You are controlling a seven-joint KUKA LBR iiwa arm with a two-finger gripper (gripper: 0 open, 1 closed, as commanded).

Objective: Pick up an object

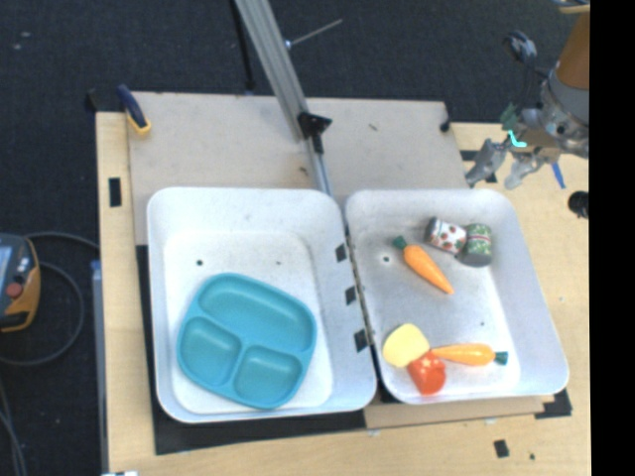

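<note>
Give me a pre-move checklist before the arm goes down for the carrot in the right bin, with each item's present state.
1. Gripper carries nothing: ok, fingers apart, nothing between them.
2. Gripper over the right bin: not ok, it sits beyond the far rim.
3. Carrot unobstructed from above: ok.
4. Room around it: ok, apart from the spotted cup.
5. Carrot away from the bin wall: ok.

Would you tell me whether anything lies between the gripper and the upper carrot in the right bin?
Nothing visible does. The gripper hangs open beyond the right bin's far rim; the patterned can lies beside the upper carrot, not over it.
</note>
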